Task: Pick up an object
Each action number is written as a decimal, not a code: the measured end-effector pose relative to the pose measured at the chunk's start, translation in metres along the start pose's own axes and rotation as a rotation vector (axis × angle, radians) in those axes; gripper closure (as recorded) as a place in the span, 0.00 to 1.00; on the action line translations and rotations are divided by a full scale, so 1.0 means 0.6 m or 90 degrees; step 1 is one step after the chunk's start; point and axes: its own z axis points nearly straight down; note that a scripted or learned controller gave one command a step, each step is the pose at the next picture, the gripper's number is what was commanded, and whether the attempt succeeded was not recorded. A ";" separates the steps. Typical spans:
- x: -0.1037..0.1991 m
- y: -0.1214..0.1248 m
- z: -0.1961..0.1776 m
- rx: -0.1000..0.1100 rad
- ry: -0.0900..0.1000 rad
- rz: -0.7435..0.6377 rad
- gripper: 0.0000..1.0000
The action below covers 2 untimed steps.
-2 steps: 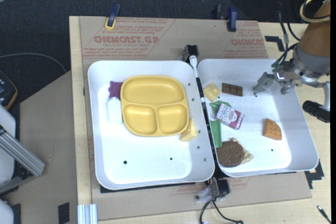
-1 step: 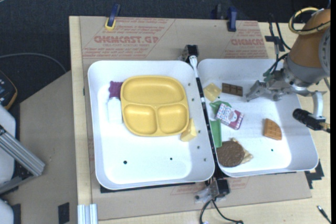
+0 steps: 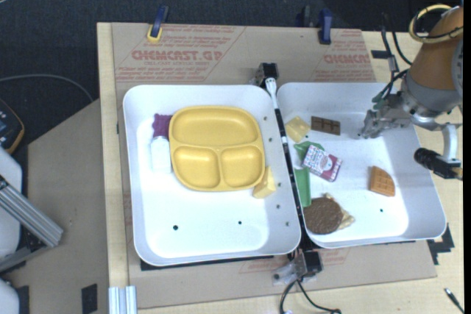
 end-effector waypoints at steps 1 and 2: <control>0.014 -0.005 -0.095 -0.004 -0.001 -0.001 1.00; -0.002 0.004 -0.180 -0.004 -0.002 -0.001 1.00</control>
